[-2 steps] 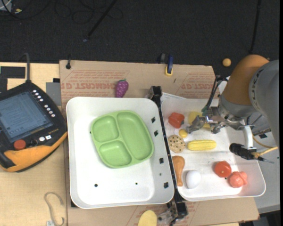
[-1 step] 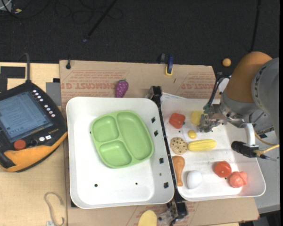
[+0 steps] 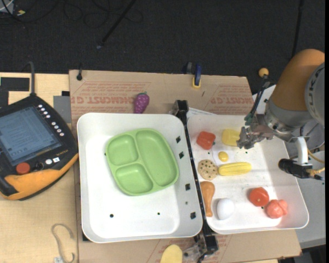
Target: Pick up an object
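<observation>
Now I am hovering the hand (image 3: 245, 142) over the right bin (image 3: 296, 201), just beside a yellow block (image 3: 229, 137). Its grip I cannot tell. Next: descending and closing on it.

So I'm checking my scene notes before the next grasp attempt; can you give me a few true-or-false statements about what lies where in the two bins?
1. The green divided plate lies in the left bin. True.
2. The cookie lies in the left bin. False: it lies in the right bin, beside the yellow corn cob.
3. The gripper hangs over the right bin near the yellow block. True.
4. The purple grapes sit on the green plate. False: they lie on the cardboard behind the left bin.
5. The white egg lies in the right bin. True.
</observation>
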Robot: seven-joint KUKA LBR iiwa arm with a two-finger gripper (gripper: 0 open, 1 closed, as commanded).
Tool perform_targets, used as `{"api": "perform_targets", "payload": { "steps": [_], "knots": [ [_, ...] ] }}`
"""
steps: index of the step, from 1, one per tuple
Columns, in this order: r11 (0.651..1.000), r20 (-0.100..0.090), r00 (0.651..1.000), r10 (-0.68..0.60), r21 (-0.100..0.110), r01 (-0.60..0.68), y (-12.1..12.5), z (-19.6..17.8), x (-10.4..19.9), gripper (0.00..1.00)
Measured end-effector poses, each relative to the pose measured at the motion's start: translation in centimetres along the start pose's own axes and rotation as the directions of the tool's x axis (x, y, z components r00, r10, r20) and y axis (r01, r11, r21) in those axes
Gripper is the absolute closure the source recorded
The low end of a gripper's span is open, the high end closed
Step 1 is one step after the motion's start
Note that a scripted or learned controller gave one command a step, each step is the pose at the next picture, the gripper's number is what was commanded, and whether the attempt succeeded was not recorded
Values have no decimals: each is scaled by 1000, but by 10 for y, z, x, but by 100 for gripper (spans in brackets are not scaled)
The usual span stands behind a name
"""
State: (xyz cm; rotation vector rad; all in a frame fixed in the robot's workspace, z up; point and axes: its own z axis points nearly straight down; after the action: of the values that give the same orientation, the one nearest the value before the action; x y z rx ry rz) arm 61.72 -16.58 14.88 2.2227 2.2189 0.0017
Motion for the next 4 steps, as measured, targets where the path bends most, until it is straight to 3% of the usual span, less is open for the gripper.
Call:
{"api": "perform_targets", "payload": {
  "steps": [2,4],
  "knots": [
    [1000,0,1000,-1,-1,1,-5,-81,0,100],
    [1000,-3,1000,1,8,-1,-86,-65,53,100]
  ]
}}
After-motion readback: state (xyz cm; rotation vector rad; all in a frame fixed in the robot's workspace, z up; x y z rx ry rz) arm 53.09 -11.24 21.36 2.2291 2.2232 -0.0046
